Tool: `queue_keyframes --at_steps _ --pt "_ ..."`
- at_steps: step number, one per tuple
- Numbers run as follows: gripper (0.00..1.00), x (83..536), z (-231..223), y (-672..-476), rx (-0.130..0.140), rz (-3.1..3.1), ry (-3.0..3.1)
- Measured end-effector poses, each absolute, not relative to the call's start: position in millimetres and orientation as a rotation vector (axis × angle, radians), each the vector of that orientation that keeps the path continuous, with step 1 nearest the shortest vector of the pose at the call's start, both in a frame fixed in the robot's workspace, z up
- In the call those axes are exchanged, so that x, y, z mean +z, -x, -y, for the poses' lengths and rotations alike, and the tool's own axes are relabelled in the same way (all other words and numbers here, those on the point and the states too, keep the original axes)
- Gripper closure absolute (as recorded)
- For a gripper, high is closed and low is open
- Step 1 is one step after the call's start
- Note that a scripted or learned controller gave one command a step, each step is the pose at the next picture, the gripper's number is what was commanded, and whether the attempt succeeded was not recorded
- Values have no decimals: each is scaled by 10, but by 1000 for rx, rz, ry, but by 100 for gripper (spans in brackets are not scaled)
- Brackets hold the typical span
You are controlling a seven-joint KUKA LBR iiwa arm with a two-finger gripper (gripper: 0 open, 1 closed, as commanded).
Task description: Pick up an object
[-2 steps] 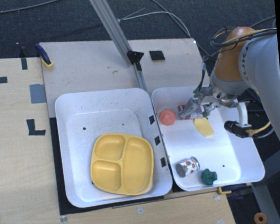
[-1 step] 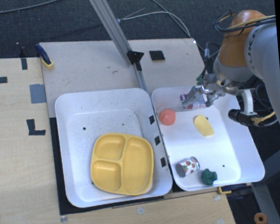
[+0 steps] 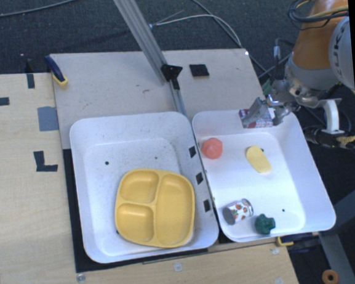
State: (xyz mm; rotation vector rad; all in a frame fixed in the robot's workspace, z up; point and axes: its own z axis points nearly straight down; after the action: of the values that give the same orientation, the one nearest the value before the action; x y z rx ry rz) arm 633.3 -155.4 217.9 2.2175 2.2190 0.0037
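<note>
Objects in right bin point(image 3: 302, 158) untouched, fingers point(image 3: 258, 116) above its far edge, opening unclear.

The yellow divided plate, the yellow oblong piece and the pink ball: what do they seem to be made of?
Yellow divided plate: looks like moulded plastic, matte to satin, with smooth rounded ridges between its compartments. Yellow oblong piece: probably plastic or foam, one even colour with soft rounded ends; too small to tell. Pink ball: possibly rubber or foam, dull with no bright highlight.
</note>
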Motion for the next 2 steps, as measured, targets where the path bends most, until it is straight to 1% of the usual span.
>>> queue_keyframes --at_steps 1,2 --pt "100 2604 1550 -6343 3 -2221 -2217" --pt "100 2456 1049 -6157 -2 -2229 -2218"
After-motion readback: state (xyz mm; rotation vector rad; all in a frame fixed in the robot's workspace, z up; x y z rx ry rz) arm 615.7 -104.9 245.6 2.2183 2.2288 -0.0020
